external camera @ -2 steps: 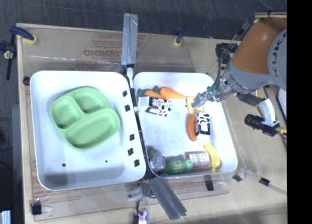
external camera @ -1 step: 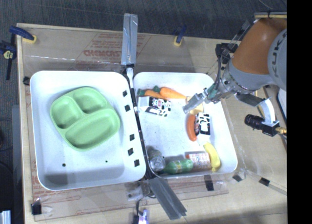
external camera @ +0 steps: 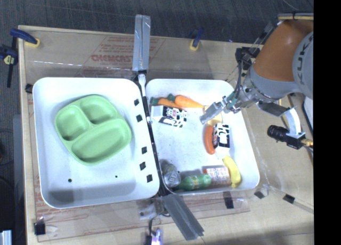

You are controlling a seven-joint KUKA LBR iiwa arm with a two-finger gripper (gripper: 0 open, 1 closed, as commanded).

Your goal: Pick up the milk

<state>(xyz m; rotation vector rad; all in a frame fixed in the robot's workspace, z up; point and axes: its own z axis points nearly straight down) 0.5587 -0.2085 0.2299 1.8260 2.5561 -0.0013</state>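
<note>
Right bin (external camera: 250, 148): milk (external camera: 174, 115), a small carton with a black-and-white cow pattern, lies flat near the upper left, just below a carrot (external camera: 187, 101). No lettering on it is legible. A second cow-patterned carton (external camera: 221, 136) sits right of a sausage (external camera: 209, 139).

Tool (external camera: 211, 113) hangs over the bin's upper right, apart from the milk; its state cannot be told.

Red print on the tabletop (external camera: 114, 55) is unreadable. Left bin (external camera: 48, 185) holds a green divided plate (external camera: 94, 128).
</note>
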